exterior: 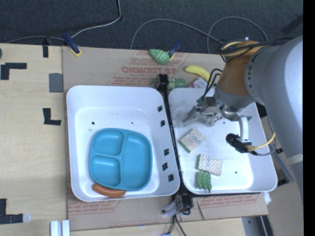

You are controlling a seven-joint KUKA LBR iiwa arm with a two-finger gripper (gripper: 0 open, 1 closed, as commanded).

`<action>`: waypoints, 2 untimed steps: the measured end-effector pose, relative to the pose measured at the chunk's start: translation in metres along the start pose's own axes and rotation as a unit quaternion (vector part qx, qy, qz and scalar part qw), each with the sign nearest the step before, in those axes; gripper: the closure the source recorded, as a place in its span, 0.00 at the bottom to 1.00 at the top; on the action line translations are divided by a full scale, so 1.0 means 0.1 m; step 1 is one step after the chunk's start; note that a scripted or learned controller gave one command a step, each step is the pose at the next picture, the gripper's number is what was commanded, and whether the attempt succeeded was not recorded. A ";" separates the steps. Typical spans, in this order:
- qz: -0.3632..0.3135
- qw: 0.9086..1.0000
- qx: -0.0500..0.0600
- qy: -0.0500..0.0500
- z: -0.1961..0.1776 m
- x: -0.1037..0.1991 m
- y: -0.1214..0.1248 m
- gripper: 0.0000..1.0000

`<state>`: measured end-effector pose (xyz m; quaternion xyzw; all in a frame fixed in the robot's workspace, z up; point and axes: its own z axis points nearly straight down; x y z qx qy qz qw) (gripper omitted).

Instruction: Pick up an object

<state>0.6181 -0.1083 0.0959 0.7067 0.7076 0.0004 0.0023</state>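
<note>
Gripper (197,113) low in my right-hand white bin (256,183), its fingers spread and pinching nothing, poised above the nearest checkered sponge (191,140). I judge that sponge light, soft and compressible, best pinched across its narrow sides. Counted here: two checkered sponges, the second (210,165) nearer the front wall, and one green knobbly toy (204,180) beside it. The left bin (78,102) holds one blue divided plate (120,158) and one orange sausage-like toy (109,191). One banana (198,72) lies beyond the bins.
</note>
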 end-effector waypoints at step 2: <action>-0.001 1.000 0.001 0.001 0.10 0.02 0.34 0.00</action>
